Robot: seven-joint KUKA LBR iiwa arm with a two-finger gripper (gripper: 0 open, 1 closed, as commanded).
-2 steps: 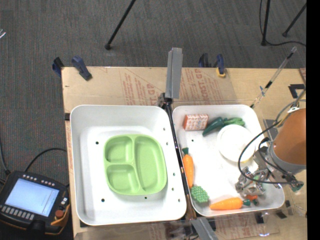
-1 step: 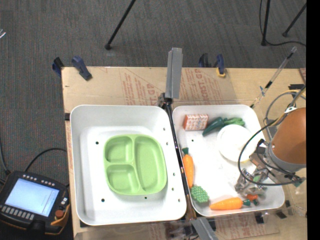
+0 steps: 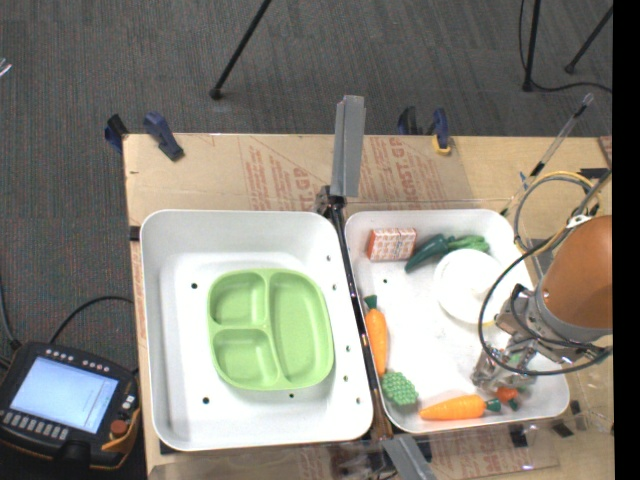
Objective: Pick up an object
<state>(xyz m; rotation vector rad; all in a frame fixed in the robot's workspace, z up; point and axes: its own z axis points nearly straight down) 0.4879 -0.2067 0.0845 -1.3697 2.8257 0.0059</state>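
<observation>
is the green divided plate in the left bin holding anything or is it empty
Empty. All three compartments of the green divided plate show bare green.

Orange toy carrot [image 3: 455,407] with green top lies flat along the right bin's [image 3: 425,224] near wall, just beside a green knobbly toy [image 3: 399,387].

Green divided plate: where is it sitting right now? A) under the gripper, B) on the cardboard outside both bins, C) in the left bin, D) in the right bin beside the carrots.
C: the green divided plate lies flat in the left bin, while the carrots and the gripper are over in the right bin.
</observation>
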